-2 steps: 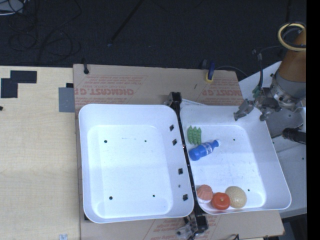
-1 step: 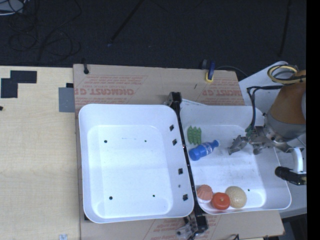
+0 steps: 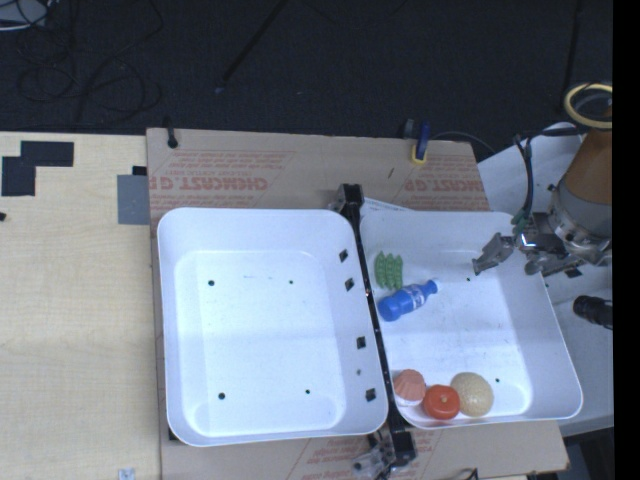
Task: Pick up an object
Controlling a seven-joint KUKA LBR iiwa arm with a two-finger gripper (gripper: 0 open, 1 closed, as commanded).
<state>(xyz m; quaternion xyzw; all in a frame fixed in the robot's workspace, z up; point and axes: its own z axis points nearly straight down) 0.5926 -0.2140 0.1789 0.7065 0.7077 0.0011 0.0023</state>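
Arm over the right bin's far right rim, nothing picked up.

The gripper (image 3: 520, 251) hovers with jaws spread wide, holding nothing. In the right bin (image 3: 545, 313) a blue bottle (image 3: 405, 300) lies just beside a green toy (image 3: 388, 269); a tomato (image 3: 441, 401), a tan ball (image 3: 472, 393) and a pink piece (image 3: 408, 384) cluster at the near edge.

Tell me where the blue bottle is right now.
The blue bottle lies on its side in the right bin, near the divider between the bins, just below the green toy.
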